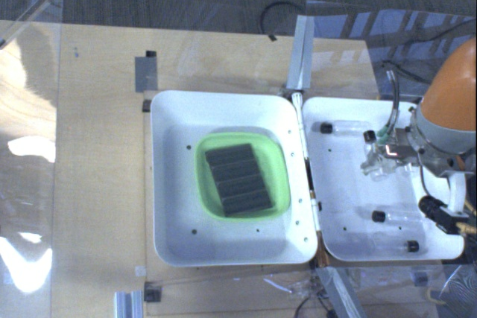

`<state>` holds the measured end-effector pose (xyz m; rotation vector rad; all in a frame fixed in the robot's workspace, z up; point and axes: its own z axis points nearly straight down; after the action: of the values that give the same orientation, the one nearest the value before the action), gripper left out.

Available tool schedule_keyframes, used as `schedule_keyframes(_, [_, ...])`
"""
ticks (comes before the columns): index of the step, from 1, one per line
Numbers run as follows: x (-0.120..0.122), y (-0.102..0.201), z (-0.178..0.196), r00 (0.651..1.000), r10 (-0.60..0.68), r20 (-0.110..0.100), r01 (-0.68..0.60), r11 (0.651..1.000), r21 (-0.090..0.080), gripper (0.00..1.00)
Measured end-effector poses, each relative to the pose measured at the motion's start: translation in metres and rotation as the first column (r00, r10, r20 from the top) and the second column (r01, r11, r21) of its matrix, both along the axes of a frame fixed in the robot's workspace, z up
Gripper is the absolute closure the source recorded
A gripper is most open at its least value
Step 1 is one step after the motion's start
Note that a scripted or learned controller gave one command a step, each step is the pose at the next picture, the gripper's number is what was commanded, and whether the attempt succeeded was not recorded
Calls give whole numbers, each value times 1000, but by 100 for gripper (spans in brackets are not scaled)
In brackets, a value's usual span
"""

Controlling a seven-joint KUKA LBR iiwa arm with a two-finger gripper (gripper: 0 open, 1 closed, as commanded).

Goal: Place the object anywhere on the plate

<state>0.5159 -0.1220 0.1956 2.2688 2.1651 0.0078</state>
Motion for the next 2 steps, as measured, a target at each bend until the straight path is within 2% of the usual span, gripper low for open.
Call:
schedule_keyframes(1, [0, 0, 0, 1000, 0, 0, 0, 1000, 0, 0])
schedule_keyframes(2, [-24, -63, 92, 1000, -17, 2, 17, 1000, -3, 0])
